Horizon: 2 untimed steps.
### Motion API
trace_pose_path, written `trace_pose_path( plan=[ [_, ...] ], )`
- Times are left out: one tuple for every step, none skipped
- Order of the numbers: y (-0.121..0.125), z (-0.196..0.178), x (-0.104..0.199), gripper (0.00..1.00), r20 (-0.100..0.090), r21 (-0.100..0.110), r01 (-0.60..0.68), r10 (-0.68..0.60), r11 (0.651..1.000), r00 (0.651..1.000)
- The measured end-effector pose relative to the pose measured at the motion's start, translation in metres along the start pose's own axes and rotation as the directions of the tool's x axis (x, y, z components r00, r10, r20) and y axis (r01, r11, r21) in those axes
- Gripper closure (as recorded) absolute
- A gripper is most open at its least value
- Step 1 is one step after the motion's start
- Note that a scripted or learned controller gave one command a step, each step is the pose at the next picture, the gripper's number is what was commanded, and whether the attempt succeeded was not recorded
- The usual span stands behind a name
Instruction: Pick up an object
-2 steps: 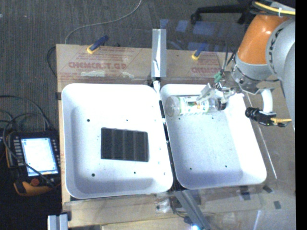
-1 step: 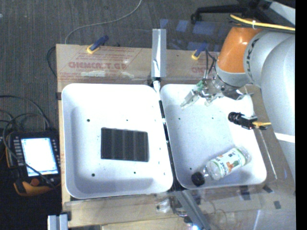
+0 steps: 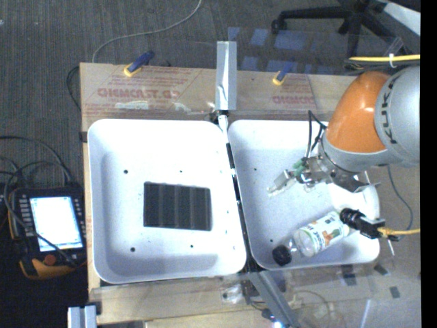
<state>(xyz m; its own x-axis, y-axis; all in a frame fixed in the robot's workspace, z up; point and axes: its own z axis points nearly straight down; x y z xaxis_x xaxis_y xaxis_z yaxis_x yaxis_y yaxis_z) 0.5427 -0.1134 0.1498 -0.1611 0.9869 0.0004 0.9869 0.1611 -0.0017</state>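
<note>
The arm (image 3: 382,115) comes in from the right, its orange band bulging over the right-hand bin (image 3: 263,149). Below that band the end effector (image 3: 290,178) hangs over the middle of that bin, pointing leftward. Whether it is released or clenched I cannot tell from here; the tip is a small tangle of pale metal with a touch of green. No object can be made out between its parts.

Below the end effector and a little to its right, a plastic bottle (image 3: 321,234) lies on its side on the bin floor, near the front wall. It has a white body with a green and orange label, and its dark cap (image 3: 281,255) points toward the bin's front left corner. The bottle lies apart from the end effector, with bare white floor between them.

Well to the left of the end effector sits the left-hand bin (image 3: 109,149), the two bins touching along their shared edge. On its floor lies a flat dark rectangular object (image 3: 177,206) with lengthwise ribs.

Both bins rest on the table (image 3: 150,91), a brown board with faint red lettering. Far to the left of the end effector, off the table, a handheld control pendant (image 3: 49,224) with a bright screen lies on the dark floor.
</note>
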Motion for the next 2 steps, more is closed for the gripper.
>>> trace_pose_path(
  plan=[
    [-0.057, -0.043, -0.060, 0.00, 0.001, -0.001, -0.084, 0.084, 0.996, 0.996],
    [-0.072, 0.043, -0.093, 0.00, -0.002, -0.002, -0.060, 0.060, 0.998, 0.998]
  ],
)
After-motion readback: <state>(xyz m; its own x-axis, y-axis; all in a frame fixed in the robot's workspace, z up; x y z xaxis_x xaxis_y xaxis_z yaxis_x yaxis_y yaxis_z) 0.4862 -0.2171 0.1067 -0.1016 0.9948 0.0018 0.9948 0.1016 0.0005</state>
